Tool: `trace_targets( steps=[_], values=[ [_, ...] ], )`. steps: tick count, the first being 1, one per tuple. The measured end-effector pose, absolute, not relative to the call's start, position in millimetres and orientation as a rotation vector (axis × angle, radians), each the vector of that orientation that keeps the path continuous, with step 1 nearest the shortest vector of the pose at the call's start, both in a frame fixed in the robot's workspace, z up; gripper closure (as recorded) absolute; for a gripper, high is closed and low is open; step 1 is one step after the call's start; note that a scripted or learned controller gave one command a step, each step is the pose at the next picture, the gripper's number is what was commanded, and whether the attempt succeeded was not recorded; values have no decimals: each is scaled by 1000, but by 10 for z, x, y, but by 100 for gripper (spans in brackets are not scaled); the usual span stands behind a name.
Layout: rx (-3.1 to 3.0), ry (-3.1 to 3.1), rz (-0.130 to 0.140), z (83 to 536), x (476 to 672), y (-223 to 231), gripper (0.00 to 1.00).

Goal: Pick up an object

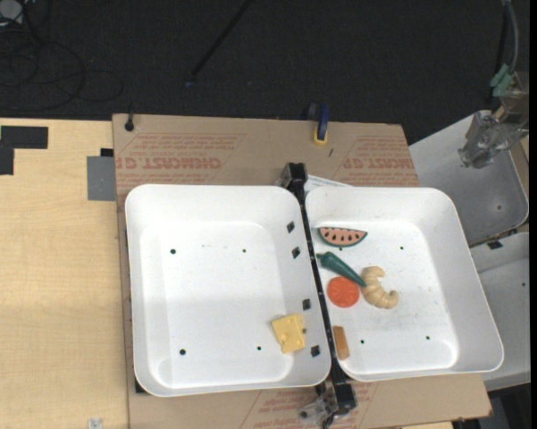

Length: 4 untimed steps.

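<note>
At the far upper right of the bench, well apart from both bins, we see the grey metal end of the arm, the gripper [484, 141], hanging over a grey surface. It is small and blurred, so we cannot tell how its jaws stand, and we see nothing held in it or touching it.

All the things it could pick up lie in the bins. In the left bin [130, 266] we find a single piece, a yellow cheese wedge [289, 333], near the lower right corner and just beside the divide between the bins.

In the right bin [475, 271] the pieces gather in the left half. A watermelon slice [342, 236] lies nearest the top, rind upward. Below it a green piece [339, 264] runs at a slant, its lower end touching or overlapping a red disc [343, 292]. Just right of the disc sits a tan croissant [380, 289], its upper end near the green piece. Lower down, against the bin's left wall, a small orange-brown block [340, 341] stands apart from the rest.

Both bins rest on a sheet of cardboard [205, 155], which lies on the pale wooden bench [45, 284]. A blue and yellow clamp [320, 125] grips the cardboard's far edge, and black clips [295, 175] sit where the bins meet.
</note>
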<state>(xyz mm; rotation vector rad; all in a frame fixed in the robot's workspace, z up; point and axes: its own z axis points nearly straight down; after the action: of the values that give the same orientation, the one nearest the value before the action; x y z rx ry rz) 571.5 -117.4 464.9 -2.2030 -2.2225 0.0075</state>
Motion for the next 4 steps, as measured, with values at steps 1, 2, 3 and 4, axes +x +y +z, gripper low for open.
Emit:
trace_targets(
  steps=[1, 2, 3, 4],
  values=[
    [-2232, -2219, -1, 5426, 5198, -1824, 100],
    [-2205, -2219, 11, 4343, 5104, -1057, 100],
    [-2232, -2215, 3, 4669, 4874, -1949, 100],
    [-2214, -2235, -8, 5425, 4760, -1026, 100]
  ],
)
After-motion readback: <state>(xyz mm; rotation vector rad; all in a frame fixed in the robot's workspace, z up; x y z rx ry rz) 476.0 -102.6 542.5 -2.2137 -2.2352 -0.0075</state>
